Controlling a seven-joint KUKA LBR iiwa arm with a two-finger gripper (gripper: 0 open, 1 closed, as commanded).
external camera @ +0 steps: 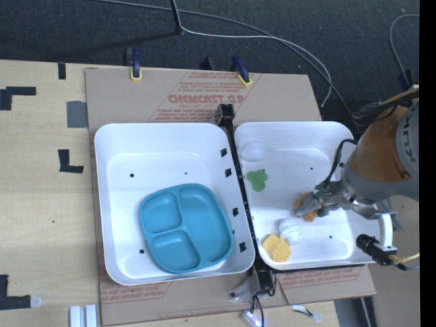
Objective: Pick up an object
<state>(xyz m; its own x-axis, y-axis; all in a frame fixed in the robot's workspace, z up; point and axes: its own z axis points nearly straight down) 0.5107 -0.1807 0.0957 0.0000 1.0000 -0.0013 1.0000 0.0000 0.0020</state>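
Bins sit side by side on a sheet of cardboard (197, 94) that covers part of the wooden tabletop (41, 203). The left bin (112, 142) holds a blue divided plate (185, 227), lying flat toward the near side with its three compartments facing up. The right bin (320, 133) carries several small things: a green piece (257, 178) near the dividing wall, a pale round lid-like object (253, 151) just behind it toward the far corner, a yellow waffle-like piece (276, 248) at the near edge, and a small white object (289, 229) just beside and above the yellow one.

The arm (381, 159) reaches in from the right, its orange band over the bin's right rim. The pincer (315, 205) is low in the right bin, pointing toward the middle. An orange-brown object (304, 208) lies right at its tip, touching or nearly touching the dark fingers, but the view is too blurred and small there to show whether the fingers are spread or closed, or whether the object sits between them. The white object lies near the pincer, on its near side, apart from it.

Two blue-and-yellow clamps (136, 67) pin the cardboard's far edge, and a thin cable (272, 39) curves across the dark floor behind.
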